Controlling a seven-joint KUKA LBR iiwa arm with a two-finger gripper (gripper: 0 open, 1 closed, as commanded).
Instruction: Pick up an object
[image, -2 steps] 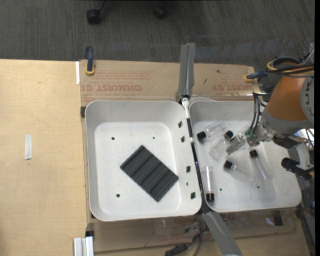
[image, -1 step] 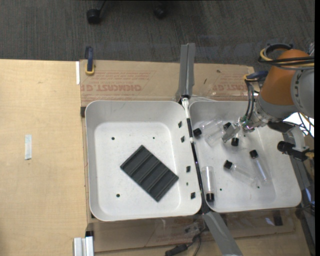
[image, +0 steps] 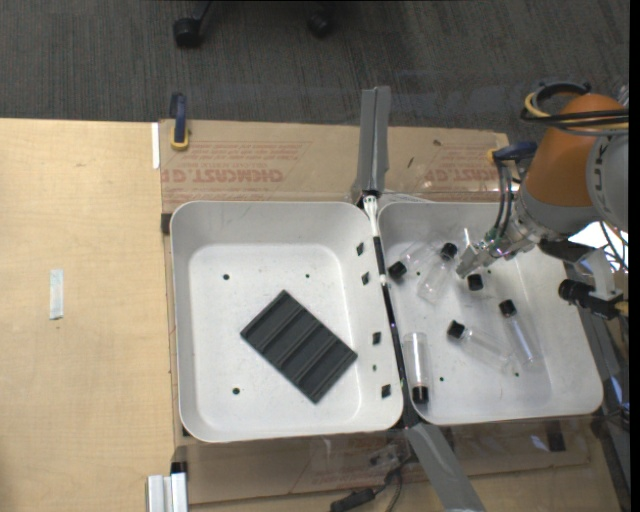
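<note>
Hovering over clear vials (image: 520, 335) in the right bin (image: 575, 395), pincer (image: 478, 257) state indiscernible; vials look light, slippery, best gripped mid-body.

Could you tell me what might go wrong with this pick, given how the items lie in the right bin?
1. The gripper is low among several clear vials with black caps lying close together; it could knock neighbours aside instead of catching one.
2. The vials are transparent against the white right bin, so the aim may be off.
3. The vial by the divider lies along the wall and would probably be hard to close on.
</note>
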